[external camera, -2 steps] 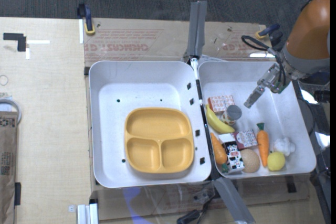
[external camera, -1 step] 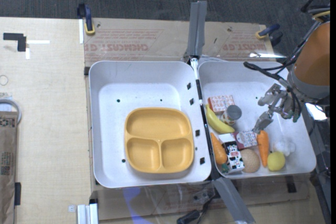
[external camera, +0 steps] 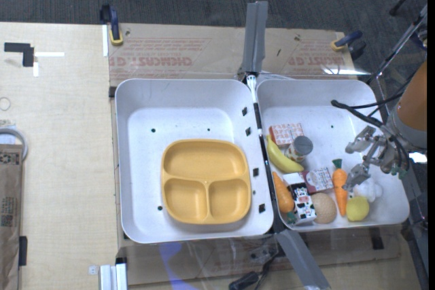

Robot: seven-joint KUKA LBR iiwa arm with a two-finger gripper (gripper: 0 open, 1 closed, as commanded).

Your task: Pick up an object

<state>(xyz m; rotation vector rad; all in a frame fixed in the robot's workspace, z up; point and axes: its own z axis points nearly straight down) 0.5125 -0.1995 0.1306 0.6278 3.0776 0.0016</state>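
Observation:
The right bin (external camera: 326, 97) holds a pile of toy food along its near side. There is a banana (external camera: 282, 157), a red and white box (external camera: 287, 132), a grey can (external camera: 302, 145), a large carrot (external camera: 283, 192), a small carrot (external camera: 340, 191), a pink packet (external camera: 319, 178), a black and white box (external camera: 303, 204), a tan bun (external camera: 325, 208), a lemon (external camera: 358, 208) and a white lump (external camera: 373, 190). My gripper (external camera: 358, 158) hangs over the bin's right part, just above the small carrot and the lemon. It is open, with nothing between its fingers.
The left bin (external camera: 136, 146) holds a yellow divided plate (external camera: 206, 180). A grey post (external camera: 255, 37) stands at the far end of the wall between the bins. Black cables (external camera: 353, 109) run across the right bin's far right corner.

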